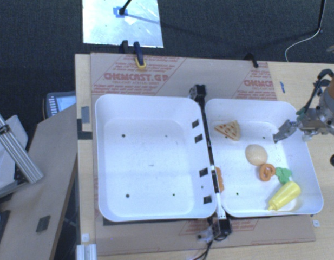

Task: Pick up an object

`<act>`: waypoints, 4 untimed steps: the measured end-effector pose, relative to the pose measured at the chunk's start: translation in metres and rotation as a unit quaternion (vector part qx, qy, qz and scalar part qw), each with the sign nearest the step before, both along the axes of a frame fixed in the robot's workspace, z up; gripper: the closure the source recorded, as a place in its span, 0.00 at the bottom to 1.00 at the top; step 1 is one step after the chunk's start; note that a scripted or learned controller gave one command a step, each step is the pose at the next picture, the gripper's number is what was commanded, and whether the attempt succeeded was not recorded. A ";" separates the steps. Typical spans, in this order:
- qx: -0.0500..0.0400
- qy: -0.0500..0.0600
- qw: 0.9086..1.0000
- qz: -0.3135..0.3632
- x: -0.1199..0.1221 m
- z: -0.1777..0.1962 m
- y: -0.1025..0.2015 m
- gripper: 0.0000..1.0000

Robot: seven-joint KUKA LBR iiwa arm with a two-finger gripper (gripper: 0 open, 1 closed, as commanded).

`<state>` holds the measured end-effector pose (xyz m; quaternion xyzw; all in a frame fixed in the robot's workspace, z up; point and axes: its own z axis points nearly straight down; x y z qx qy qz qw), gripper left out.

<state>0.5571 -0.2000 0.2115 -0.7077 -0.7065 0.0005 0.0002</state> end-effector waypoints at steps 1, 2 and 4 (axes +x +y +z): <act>0.002 0.005 1.000 0.000 -0.073 -0.078 0.009 0.00; -0.001 -0.008 1.000 0.007 -0.001 0.021 0.048 0.00; -0.004 -0.010 1.000 0.001 -0.034 -0.110 0.050 1.00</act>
